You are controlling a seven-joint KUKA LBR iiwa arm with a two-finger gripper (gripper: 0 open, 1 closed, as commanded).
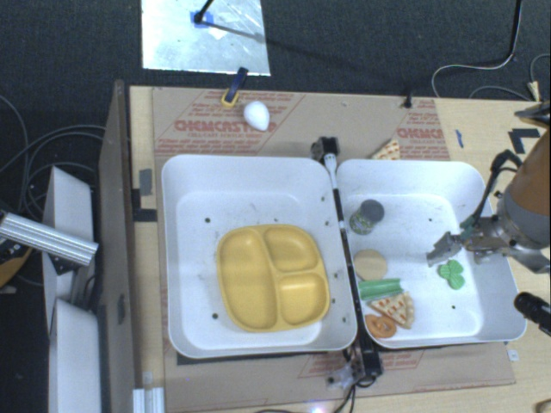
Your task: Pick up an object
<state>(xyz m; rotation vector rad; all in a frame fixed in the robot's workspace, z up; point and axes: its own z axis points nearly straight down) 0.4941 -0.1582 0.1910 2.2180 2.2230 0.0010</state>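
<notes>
Green toy piece (451, 273) was seen on floor of right bin (413, 177), just beside gripper (446, 249), partly tucked under it. Shape of piece was hard to make out. Jaw state could not be told; nothing was seen clasped. Arm (525, 205) was cut off at right edge. Grey cylinder (369, 216), tan disc (371, 263), green stick (380, 287), pizza slice (394, 308) and orange-red piece (380, 325) were grouped near divider. Yellow compartment tray (273, 276) was set in left bin (250, 175). White egg (256, 114) was noted on cardboard beyond bins.
</notes>
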